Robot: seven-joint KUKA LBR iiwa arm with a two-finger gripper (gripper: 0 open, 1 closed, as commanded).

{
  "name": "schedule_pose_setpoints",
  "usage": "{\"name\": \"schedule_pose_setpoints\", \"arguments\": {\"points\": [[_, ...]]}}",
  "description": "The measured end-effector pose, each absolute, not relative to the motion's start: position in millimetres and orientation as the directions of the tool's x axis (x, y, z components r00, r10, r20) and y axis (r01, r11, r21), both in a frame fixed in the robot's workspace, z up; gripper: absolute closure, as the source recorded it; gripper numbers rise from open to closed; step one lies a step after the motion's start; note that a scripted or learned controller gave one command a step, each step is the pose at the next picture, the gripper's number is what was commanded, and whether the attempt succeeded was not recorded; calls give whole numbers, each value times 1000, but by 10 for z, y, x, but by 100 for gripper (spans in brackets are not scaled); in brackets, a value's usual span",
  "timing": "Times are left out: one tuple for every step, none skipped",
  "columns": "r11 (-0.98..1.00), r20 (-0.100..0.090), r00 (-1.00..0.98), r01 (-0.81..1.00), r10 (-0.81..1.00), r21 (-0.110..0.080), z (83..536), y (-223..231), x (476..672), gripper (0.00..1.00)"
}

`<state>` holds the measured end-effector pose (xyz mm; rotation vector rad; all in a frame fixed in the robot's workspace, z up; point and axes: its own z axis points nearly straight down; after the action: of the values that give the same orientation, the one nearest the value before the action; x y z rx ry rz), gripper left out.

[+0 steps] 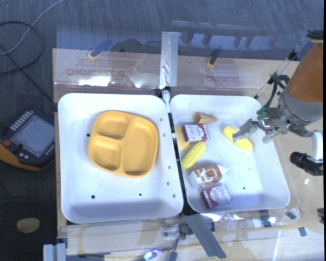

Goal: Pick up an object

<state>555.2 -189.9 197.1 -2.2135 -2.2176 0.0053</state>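
The gripper (pixel 243 134) is hovering over the right bin (pixel 271 192) near its right edge, its finger state indeterminate, directly above a yellow object (pixel 236 137) lying toward that bin's far right corner.

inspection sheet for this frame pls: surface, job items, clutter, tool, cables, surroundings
Surface: two white bins, left bin, right bin.
Job's things: right bin holds corn cob, yellow piece, cone, three small cartons.
Clutter: yellow divided tray in left bin.
Grippers: tool low over right bin beside the yellow piece; finger state unclear.
Cables: white cable and dark cables on floor, upper left.
Surroundings: teach pendant on carpet, left.
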Motion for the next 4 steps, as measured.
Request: {"name": "schedule_pose_setpoints", "arguments": {"points": [[-195, 10, 195, 981, 981, -2, 1001, -2094, 5987, 0], [-195, 6, 195, 981, 981, -13, 1030, -2095, 5960, 100], [-209, -1, 209, 978, 978, -8, 1882, -1609, 6099, 100], [-447, -1, 447, 895, 895, -12, 1251, -1248, 5994, 100]]}}
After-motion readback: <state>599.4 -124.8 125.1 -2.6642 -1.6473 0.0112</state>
